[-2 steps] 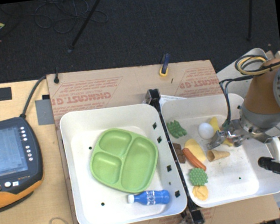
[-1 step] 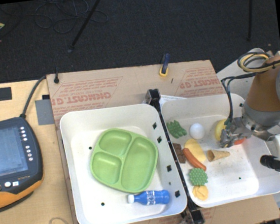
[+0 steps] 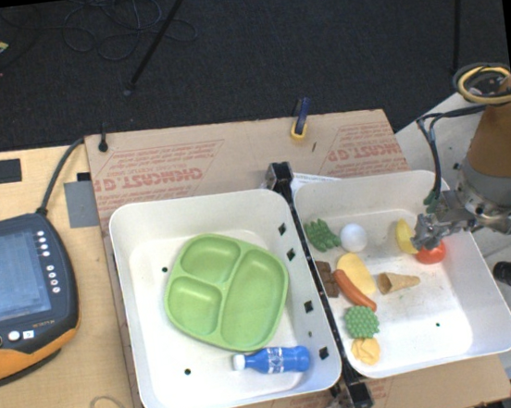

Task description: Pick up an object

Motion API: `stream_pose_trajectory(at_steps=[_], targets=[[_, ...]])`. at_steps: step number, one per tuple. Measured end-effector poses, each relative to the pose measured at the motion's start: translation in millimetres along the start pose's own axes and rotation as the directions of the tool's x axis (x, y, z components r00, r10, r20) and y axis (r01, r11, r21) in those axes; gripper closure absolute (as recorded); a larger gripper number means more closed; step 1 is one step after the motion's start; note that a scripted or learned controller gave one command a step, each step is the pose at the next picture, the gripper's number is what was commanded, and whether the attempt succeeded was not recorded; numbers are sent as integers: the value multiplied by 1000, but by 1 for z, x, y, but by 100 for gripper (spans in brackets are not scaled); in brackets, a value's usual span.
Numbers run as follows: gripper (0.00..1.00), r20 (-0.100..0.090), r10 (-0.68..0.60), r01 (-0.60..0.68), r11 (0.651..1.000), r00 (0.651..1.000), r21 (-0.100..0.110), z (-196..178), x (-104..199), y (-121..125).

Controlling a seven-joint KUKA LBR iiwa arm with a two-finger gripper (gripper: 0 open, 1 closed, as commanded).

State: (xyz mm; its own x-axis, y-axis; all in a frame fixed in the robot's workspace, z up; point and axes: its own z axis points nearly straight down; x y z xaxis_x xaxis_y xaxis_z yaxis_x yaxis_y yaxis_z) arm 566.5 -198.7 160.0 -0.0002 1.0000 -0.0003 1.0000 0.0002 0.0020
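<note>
White plastic forms the two shallow bins that are seated side by side on the desk (image 3: 9, 175). The left bin (image 3: 144, 353) is occupied by a green divided plate (image 3: 226, 291) at its centre and by a blue bottle with a white cap (image 3: 274, 361), laid on its side at 6 o'clock of the plate.

The right bin (image 3: 482, 327) is loaded with small toy foods. A green leafy piece (image 3: 320, 234) is located at 11 o'clock of the bin, with a white ball (image 3: 352, 237) just beside it. A yellow piece (image 3: 356, 274) and an orange sausage-shaped piece (image 3: 353, 290) are laid touching near the centre. A tan cone (image 3: 398, 280) is placed at 3 o'clock of these. A green bumpy piece (image 3: 362, 322) and a yellow-orange piece (image 3: 366, 351) are found at 6 o'clock.

The end effector (image 3: 427, 234) is positioned at 2 o'clock of the right bin, over a yellow item (image 3: 405, 235) and a red item (image 3: 431, 254). Whether it is apart, together or clamped on either item cannot be told.

A tablet-like control pendant (image 3: 10, 291) is rested at 9 o'clock on the desk.
</note>
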Motion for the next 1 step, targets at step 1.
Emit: stream_pose_trajectory(at_steps=[1], targets=[[100,0,-1,1,1000,1000,-1,-52,10,1]])
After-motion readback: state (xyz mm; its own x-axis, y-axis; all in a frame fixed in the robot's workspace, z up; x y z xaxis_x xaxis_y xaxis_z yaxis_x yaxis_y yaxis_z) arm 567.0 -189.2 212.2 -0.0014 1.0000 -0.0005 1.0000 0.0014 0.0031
